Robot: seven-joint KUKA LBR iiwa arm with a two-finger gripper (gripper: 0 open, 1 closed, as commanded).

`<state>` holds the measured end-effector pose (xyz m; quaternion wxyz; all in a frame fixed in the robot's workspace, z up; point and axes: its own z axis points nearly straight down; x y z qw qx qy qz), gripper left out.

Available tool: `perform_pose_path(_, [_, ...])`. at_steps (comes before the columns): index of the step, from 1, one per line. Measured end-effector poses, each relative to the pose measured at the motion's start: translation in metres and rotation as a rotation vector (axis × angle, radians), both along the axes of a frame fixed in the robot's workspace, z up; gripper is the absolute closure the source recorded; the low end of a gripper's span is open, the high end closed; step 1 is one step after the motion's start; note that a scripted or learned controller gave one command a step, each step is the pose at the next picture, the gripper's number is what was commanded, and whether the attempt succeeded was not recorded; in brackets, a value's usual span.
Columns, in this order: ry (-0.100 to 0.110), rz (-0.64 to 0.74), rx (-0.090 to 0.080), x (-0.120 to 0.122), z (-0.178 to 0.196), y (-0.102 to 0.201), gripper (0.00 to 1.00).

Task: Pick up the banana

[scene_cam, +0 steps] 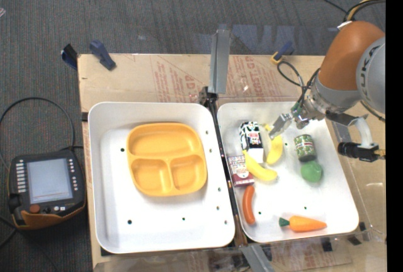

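Banana (275,148) lay in right bin (345,204), beside milk carton (252,136) | my tool (281,124) hovered released just above its far end | best to straddle its middle, clear of carton.

Curved yellow plastic banana (275,149): smooth, slight sheen. Yellow three-compartment plastic tray (167,158): smooth, semi-gloss. Two shallow white plastic bins (113,226): smooth, matt. Bench top, brown printed cardboard sheet (157,79): dull, papery. Floor, dark grey ribbed carpet (56,6): rough. Orange band on arm (349,53): glossy, with highlight.
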<state>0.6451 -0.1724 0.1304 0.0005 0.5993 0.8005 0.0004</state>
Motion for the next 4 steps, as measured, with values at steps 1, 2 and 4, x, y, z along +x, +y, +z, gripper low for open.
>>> perform_pose_path(1, [0.0,0.053,0.0,-0.017,-0.028,0.015,0.0])
perform_pose_path(2, [0.0,0.047,0.002,-0.017,-0.019,0.013,1.0])
perform_pose_path(4, [0.004,0.253,0.002,-0.169,0.022,-0.018,1.0])
